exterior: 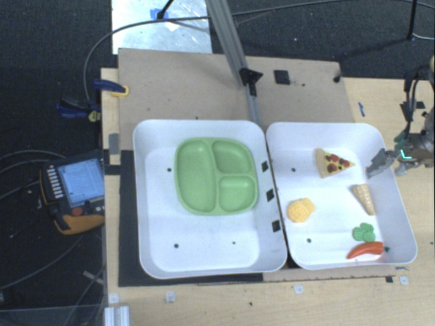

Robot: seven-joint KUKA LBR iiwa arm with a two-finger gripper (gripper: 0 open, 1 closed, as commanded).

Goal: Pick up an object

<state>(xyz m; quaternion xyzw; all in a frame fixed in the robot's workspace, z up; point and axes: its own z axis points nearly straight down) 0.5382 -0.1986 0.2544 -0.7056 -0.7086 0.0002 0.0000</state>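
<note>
The right bin [285, 148] holds several toy foods: a pizza slice [333, 162], a yellow lumpy piece [300, 210], a pale cone-shaped wedge [364, 198], a small green leafy piece [363, 233] and a red sausage-like piece [366, 250]. My gripper [389, 165] hovers over the bin's right rim, to the right of the pizza slice and above the pale wedge. It is open, and nothing sits between its fingers.
The left bin [156, 236] holds a green divided plate [217, 175]. A grey pole [228, 29] slants down to the bench behind the bins. Cables, clamps and a handheld controller [75, 189] lie off the bench to the left.
</note>
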